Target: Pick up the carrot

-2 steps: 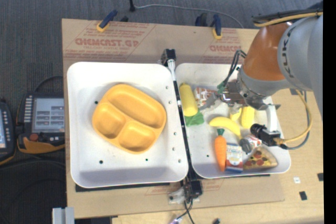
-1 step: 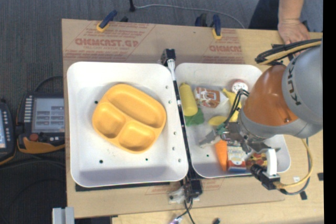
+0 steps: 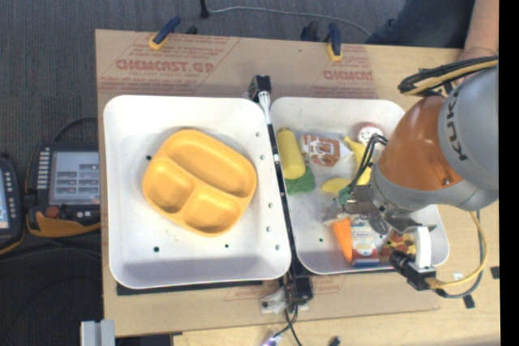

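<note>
Camera view puts the carrot in your right bin, near its front wall: a short orange wedge, matte and tapered, lying flat beside a small printed packet. Your jaws sit just behind and above it, low over the clutter, but the wrist and cabling hide the tips, so you cannot tell how far apart they stand or whether anything is caught between them. The carrot lies on the bin floor, apart from them as far as you can see.

The arm's orange band bulks over the bin's right half, which is why much of that side is hidden from you. Along the bin's left wall lies a smooth yellow corn-like piece with a green leafy bit at its near end; further back, a red-and-white packet and a round can lid.

The left bin carries a glossy yellow divided plate, three moulded compartments, rounded corners. Both bins are shallow white plastic on a cardboard-covered table, clamped at the far edge so nothing slides.
</note>
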Action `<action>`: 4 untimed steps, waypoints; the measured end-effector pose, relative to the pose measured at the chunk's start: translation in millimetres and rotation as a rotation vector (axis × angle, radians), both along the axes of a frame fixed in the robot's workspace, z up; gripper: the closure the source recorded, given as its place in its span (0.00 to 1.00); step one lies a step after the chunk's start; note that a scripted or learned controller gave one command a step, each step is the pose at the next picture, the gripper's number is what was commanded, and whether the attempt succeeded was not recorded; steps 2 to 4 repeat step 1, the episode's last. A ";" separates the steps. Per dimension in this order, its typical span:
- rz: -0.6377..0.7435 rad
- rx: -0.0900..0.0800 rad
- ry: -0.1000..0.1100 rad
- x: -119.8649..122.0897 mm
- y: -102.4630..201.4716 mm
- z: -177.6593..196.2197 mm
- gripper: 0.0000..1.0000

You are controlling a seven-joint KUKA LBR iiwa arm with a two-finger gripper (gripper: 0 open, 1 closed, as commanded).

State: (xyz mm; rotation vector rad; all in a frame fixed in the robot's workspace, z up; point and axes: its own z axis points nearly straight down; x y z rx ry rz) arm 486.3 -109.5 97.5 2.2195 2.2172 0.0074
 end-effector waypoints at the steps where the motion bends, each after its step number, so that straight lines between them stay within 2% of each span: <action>1: 0.003 0.000 0.007 -2.6 82.8 86.6 1.00; 4: 0.003 0.000 0.007 -2.6 82.8 86.6 1.00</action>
